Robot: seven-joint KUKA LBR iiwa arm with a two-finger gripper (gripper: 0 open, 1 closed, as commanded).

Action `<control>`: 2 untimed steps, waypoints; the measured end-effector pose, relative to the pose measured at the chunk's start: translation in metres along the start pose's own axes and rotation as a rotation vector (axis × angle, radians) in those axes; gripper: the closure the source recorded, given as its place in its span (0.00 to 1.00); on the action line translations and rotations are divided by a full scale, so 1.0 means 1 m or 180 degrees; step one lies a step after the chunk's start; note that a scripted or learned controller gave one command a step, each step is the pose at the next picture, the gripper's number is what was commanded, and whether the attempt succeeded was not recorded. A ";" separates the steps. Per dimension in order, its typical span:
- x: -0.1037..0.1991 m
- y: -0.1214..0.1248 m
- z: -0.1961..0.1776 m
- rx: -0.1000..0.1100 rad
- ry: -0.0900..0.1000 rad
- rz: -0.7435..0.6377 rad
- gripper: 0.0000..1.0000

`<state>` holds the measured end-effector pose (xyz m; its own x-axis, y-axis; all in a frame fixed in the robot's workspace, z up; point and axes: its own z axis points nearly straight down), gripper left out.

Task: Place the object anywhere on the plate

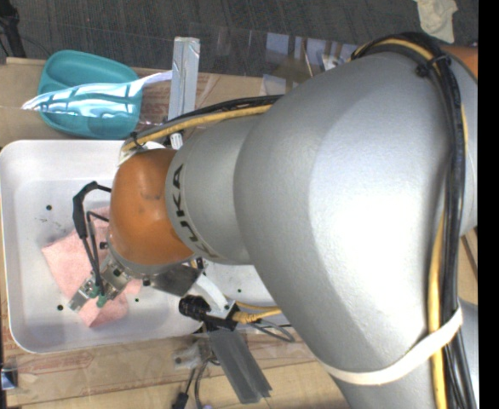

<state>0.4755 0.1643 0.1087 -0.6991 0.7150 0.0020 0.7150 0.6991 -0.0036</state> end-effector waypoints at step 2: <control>0.004 0.023 0.012 0.0009 0.0007 0.0422 0.00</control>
